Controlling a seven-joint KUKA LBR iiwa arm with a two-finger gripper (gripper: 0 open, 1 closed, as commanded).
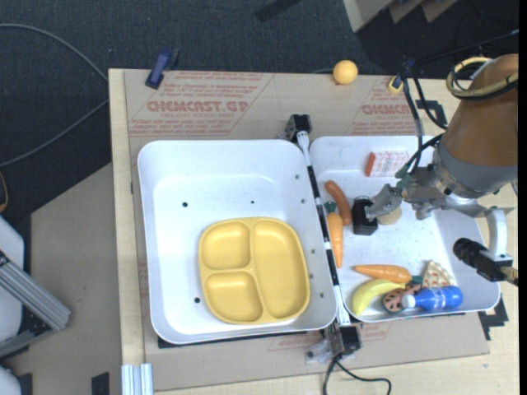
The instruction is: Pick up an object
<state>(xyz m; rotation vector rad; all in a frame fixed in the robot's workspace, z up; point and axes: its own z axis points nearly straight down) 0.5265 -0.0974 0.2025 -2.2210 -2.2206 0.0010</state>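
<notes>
Reaching in from the right of the frame, the black two-finger claw (372, 214) hung low over the right white bin (356, 156), near its left-centre. We saw its dark fingers (362, 217) pointing toward the divider between the bins, but we could not tell whether they were spread or closed, and we saw nothing clearly held between them. A small pale round object (389, 215) sat right against the claw on its right side; whether it was part of the tool or a loose item we could not tell.

Just left of the claw lay a brown sausage-shaped toy (335, 195), and below that a long orange plastic carrot (335, 239) ran along the divider, close to the fingers but apart from them. Lower in the same bin, well below the claw, we saw a second orange carrot (382, 272), a yellow plastic banana (368, 295), a blue bottle-like toy (436, 299) and a wedge-shaped pizza-slice toy (436, 273) clustered together. A red-and-white flat packet (387, 164) lay in the upper part of that bin, above the claw.

The left white bin (165, 179) held a yellow three-compartment plastic tray (254, 269). An orange ball (345, 72) rested on the bench at the upper edge, outside both bins.
</notes>
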